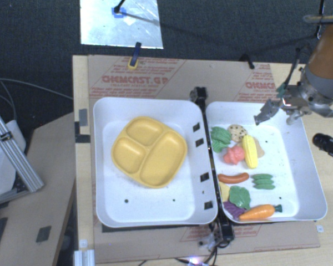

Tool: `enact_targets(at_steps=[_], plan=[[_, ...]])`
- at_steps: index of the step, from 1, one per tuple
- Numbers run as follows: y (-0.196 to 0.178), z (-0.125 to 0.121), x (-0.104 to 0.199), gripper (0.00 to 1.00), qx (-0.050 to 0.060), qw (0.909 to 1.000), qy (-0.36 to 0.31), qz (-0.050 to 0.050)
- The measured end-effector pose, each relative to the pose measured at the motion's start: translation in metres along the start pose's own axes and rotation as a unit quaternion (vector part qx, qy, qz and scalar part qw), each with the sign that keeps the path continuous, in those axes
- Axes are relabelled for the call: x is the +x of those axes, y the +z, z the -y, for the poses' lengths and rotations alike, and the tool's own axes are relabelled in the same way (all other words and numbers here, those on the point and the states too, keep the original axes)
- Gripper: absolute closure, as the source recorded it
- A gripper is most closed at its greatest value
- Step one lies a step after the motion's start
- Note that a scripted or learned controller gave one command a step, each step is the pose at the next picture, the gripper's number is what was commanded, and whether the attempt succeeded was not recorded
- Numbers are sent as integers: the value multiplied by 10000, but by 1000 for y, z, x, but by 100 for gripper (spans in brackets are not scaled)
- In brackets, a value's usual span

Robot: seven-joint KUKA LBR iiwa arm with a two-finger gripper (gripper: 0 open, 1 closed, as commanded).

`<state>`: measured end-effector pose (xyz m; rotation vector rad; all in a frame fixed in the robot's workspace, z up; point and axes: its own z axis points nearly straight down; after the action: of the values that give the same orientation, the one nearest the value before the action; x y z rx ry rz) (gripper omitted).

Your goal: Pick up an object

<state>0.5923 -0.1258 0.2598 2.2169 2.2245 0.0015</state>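
Observation:
My gripper (278,116) hovers over the far right part of the right bin (299,165), open, with nothing between its fingers. Toy foods lie along that bin's left side, below and left of the gripper. They include a cookie (237,131), a green vegetable (220,136), a yellow corn cob (249,151), a pink piece (233,155), a sausage (233,177), a green pea pod (263,180) and a carrot (257,211). The cookie and corn are the nearest to the fingers.
The left bin (108,198) holds a yellow divided plate (149,151). A black hinged divider (206,148) runs between the bins. A leafy green piece (240,195) and a purple piece (233,208) sit in the right bin's near left corner.

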Motion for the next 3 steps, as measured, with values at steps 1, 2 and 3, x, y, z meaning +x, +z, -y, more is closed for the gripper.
enact_targets(at_steps=[1, 2, 3], plan=[[144, 5, -50, 0, 34, 10000, 37, 0], [178, 97, -2, 0, 51, 10000, 17, -23], [174, 26, -9, 0, -29, 10000, -12, 8]])
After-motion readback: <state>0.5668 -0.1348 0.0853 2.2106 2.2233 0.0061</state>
